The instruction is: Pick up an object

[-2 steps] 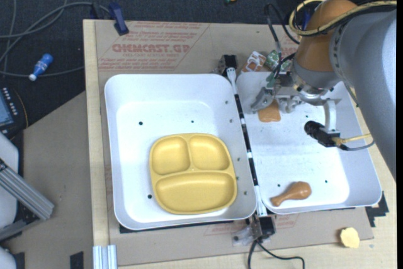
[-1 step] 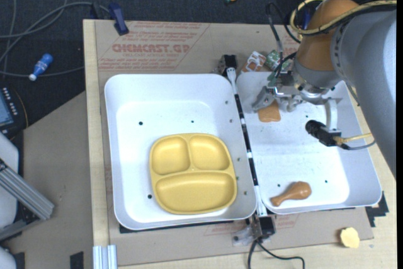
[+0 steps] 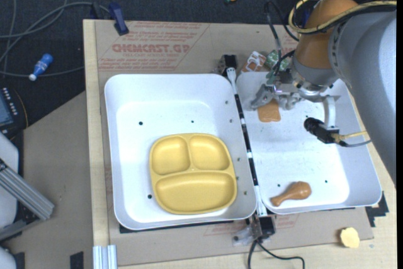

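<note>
Presently, notes taken with the right bin [image 3: 352, 195] as landmark.

Arm: the grey arm with its orange band [image 3: 327, 16] reached in over the right bin's far half, wrist pointed down.

Gripper: the gripper [image 3: 272, 103] stood low at the right bin's far-left corner, close to the wall shared with the left bin [image 3: 126, 104]. How wide it was set could not be told from this slanted view; nothing could be confirmed in its hold.

Target (judged): a small orange-brown block [image 3: 269, 113] lay on the floor of the right bin just under and beside the gripper. Whether the two touched could not be told.

Other candidate: a toy drumstick [image 3: 291, 193] lay near the right bin's near edge, well apart from the gripper.

Neighbour: a yellow divided plate [image 3: 192, 172] sat in the left bin, on the other side of the shared wall from the right bin.

Outside: a yellow piece [image 3: 349, 237] rested on the bench beyond the right bin's near-right corner.

Step (judged): approach or grasp attempt at the block; lift not yet done.

Next move (judged): a firm closing about the block, clear of the shared wall, then a straight rise.

Risk (judged): the block sat close to the wall, so it could be nudged rather than caught.
</note>
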Robot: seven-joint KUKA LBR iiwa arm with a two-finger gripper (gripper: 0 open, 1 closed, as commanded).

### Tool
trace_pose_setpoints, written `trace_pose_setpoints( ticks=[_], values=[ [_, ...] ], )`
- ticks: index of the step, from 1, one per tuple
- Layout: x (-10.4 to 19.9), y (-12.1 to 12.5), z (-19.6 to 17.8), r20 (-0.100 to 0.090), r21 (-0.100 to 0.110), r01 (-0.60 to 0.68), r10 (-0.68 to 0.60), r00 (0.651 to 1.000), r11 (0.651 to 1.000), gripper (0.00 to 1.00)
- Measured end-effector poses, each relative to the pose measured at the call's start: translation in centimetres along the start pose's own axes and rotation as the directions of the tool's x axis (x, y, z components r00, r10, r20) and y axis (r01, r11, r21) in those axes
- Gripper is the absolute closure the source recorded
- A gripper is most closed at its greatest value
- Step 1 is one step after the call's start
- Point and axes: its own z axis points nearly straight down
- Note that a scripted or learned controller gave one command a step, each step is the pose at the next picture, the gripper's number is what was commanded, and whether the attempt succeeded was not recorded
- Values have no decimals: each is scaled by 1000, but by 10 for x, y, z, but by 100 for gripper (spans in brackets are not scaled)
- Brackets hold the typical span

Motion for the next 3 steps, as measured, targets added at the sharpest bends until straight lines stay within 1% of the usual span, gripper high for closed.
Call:
trace_pose_setpoints(
  ticks=[1, 2, 3],
  values=[
    [0, 1, -11, 1, -3, 1, -1, 1000, 1000, 100],
    [0, 0, -11, 2, -1, 1, -1, 1000, 1000, 0],
    [2, -1, 1, 0, 4, -2, 2, 1000, 1000, 0]
  ],
)
